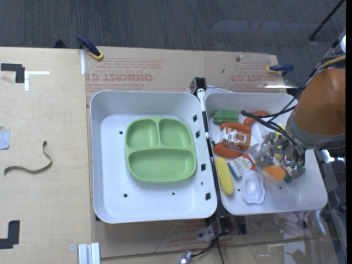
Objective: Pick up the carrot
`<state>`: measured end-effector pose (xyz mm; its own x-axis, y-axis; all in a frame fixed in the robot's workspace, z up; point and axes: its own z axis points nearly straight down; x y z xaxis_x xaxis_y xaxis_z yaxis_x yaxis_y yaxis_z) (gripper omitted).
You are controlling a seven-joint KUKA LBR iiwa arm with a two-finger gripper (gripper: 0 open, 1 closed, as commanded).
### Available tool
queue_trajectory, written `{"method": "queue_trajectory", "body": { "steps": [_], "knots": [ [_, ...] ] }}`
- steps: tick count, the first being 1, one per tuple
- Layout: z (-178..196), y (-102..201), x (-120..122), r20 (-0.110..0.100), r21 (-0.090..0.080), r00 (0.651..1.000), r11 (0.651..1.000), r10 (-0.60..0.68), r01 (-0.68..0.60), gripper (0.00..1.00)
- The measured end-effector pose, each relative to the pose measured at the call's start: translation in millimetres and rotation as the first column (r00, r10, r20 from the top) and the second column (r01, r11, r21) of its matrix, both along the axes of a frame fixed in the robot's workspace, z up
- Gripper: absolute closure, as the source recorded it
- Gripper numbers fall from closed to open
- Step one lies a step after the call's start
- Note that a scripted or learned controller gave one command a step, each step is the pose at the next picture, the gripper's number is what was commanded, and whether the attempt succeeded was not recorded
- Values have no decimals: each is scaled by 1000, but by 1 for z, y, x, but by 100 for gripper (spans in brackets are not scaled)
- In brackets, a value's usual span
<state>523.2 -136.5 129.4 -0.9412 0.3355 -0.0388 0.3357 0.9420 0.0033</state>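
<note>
Reaching in from the right of the frame, the grey arm with its orange band (pixel 324 100) lowers the end effector (pixel 278 155) into the right-hand white bin (pixel 308 199). The tool sits low among the toy foods in the middle right of the frame; whether it is spread or pressed together cannot be told from this slanted view. An orange piece taken to be the carrot (pixel 274 172) lies on the bin floor directly below the end effector in the frame, touching or almost touching its lower edge. To its left lie a clear plastic piece (pixel 253 190), a yellow corn cob (pixel 224 175) near the divider, and a red-and-white packet (pixel 235 138). A green vegetable (pixel 225 116) rests toward the upper left of that bin. The left-hand white bin (pixel 104 164) holds a green divided plate (pixel 161 149), lying flat near its centre. On the worktop (pixel 44 92), at the left of the frame, lies a curled dark strip (pixel 33 166). Blue clamps (pixel 89 47) grip the cardboard sheet along its upper edge.
</note>
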Motion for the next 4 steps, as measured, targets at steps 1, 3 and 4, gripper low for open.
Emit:
{"method": "queue_trajectory", "body": {
  "steps": [1,3,4],
  "knots": [
    [9,0,1,3,-1,1000,1000,1,-1,100],
    [-38,-28,-36,-36,11,954,955,296,-296,0],
    [-38,-42,-45,-37,11,999,1000,30,-29,0]
  ]
}}
